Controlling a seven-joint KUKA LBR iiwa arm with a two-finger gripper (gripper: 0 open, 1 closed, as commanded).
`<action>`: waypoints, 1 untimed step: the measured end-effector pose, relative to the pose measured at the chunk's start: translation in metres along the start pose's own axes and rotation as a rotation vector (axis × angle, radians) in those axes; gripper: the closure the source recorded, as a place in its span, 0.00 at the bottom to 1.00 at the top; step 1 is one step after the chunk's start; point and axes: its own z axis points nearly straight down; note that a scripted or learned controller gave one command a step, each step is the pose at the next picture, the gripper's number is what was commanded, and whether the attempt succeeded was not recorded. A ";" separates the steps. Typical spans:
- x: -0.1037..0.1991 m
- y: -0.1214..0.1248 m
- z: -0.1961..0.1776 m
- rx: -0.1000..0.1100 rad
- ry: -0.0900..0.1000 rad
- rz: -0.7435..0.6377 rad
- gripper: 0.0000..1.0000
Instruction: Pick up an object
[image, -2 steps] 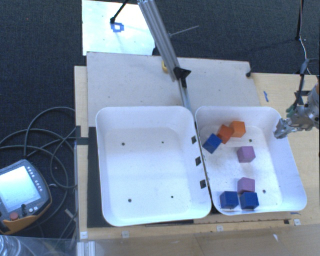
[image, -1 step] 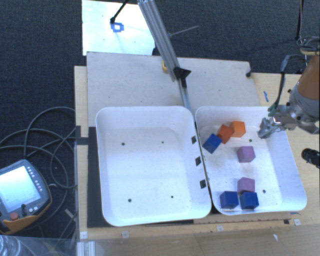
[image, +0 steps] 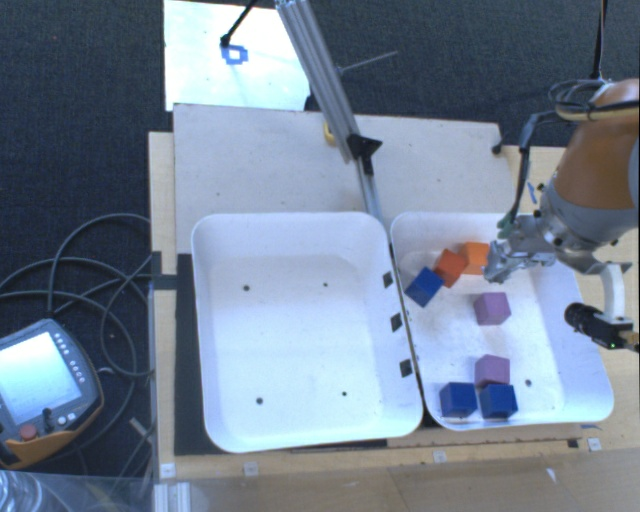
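You have little room in the right bin: blocks crowd it. At its twelve o'clock end two orange blocks sit touching, just beside the hand, with a blue block tilted against the bin's nine o'clock wall. A purple block lies alone near the middle, with bare floor on every side of it. At six o'clock, two blue blocks and another purple block cluster tight. The left bin gives you open floor throughout. A slanted metal pole crosses above the tabletop at twelve o'clock.
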 end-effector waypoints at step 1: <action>0.043 -0.006 0.004 0.001 0.000 0.001 1.00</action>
